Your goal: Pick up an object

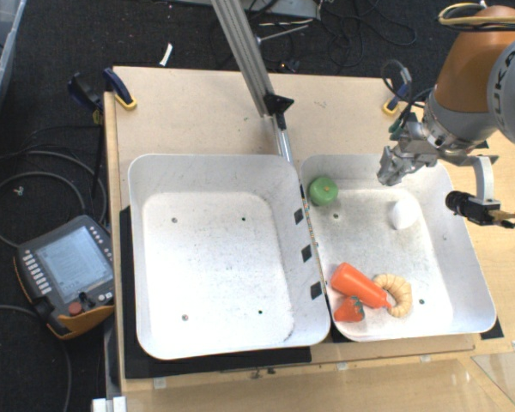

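The right bin [463, 290] holds a green ball [324, 190] near its far left corner, a white egg-shaped object [402, 213] right of centre, an orange carrot [361, 284] with a small red piece [349, 310] at its near side, and a tan curled object [396, 293] beside the carrot. My gripper [391, 170] hangs over the bin's far edge, just above and left of the white object. Nothing shows between its fingers, and their spread is too small to make out.
The left bin [210, 247] lies beside the right one. A slanted metal pole [245, 45] runs down to the bins' far junction. Yellow clamps [123, 99] sit at the bench's far corners. A teach pendant [66, 269] lies on the floor at left.
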You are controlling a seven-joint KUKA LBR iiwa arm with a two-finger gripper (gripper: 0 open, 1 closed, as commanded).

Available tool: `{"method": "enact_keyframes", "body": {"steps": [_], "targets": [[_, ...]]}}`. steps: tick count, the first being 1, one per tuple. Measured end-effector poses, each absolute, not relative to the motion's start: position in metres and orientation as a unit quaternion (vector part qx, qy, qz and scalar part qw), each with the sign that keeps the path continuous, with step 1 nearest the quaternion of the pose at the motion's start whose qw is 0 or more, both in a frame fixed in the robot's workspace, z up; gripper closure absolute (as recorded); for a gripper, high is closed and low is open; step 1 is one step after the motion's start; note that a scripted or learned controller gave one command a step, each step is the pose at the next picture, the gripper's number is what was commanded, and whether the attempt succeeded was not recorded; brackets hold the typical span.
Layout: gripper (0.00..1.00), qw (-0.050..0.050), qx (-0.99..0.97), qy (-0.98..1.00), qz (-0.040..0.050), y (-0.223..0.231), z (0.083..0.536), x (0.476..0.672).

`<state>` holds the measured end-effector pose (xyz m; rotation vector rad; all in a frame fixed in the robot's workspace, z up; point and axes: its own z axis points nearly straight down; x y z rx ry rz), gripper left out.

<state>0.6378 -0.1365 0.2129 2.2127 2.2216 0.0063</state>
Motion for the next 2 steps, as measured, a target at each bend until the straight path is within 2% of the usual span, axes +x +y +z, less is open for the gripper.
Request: {"method": "enact_keyframes", "body": {"steps": [1,2], "targets": [[1.0,0.004,0.706,0.709,0.0022,-0.133,0.277,0.637],[1.0,0.0,0.704,0.71,0.0012,-0.08,0.276,0.645]]}}
